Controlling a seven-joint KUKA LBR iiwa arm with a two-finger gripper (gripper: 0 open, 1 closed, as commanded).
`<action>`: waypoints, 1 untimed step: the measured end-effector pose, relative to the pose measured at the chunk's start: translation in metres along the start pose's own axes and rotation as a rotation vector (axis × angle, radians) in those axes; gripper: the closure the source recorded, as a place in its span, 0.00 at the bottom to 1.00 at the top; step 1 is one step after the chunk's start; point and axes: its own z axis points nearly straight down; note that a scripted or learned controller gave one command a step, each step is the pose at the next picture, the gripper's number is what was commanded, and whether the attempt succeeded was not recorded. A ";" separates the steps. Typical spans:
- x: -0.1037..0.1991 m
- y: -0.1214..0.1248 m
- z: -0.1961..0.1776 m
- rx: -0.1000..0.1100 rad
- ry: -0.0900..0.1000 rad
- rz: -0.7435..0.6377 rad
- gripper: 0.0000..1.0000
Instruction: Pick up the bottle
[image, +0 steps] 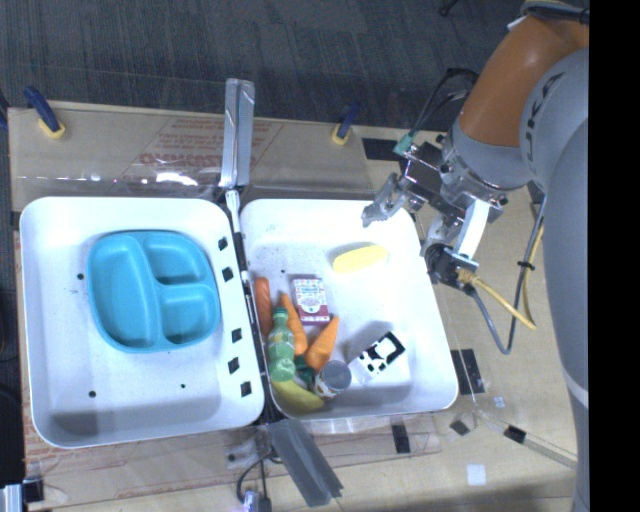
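My hand (408, 212): it hangs over the upper right edge of the right bin (425, 330); I cannot tell how far it is open, and I see nothing in it.
Bottle (282, 347): green, it lies at the left wall of the right bin, between two carrots (263, 303), above a banana (296, 397).
Near it: a red packet (309, 299), a grey cup (334, 377), a yellow piece (359, 258).
Left bin (55, 320): holds a blue tray (152, 288).
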 end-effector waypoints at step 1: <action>0.019 0.028 0.006 0.001 0.000 0.415 0.00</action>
